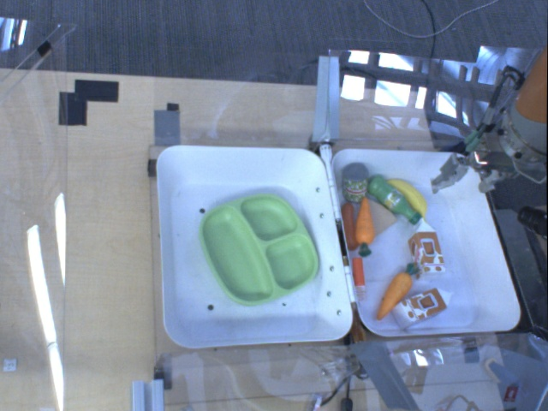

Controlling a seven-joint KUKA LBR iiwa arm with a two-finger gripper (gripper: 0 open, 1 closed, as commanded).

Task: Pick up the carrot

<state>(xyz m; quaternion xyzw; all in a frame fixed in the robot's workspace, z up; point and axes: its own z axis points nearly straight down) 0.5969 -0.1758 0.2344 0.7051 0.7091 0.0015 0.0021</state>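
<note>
From the fixed camera above the bench, two shallow white bins sit side by side. The left bin (175,229) carries a green divided plate (259,248) near its middle, turned at a slant.

The right bin (479,255) holds all the loose goods, crowded toward its 9 o'clock wall. Two carrots show. One carrot (395,292) lies at about 6 o'clock in the bin, tip toward 7 o'clock, leafy end toward 1 o'clock, just beside a small brown-and-white carton (423,305) and near a second carton (427,253). The other carrot (364,222) stands in the pile at 10 o'clock, touching a dark-capped item (355,178) and close to a green bottle (392,197) with a banana (409,195) behind it. A thin orange-red stick (359,272) lies along the dividing wall.

The gripper (462,169) hangs over the bin's 1 o'clock corner, above the rim, with its two fingers spread apart and nothing between them. It seems parked there, clear of the goods, before a descent.

For room, I judge the lower carrot the easier target: open white floor lies on its 3 o'clock and 12 o'clock sides, though the carton at its tip may be nudged. The upper carrot is hemmed in by neighbours and the dividing wall, leaving little space for fingers.
</note>
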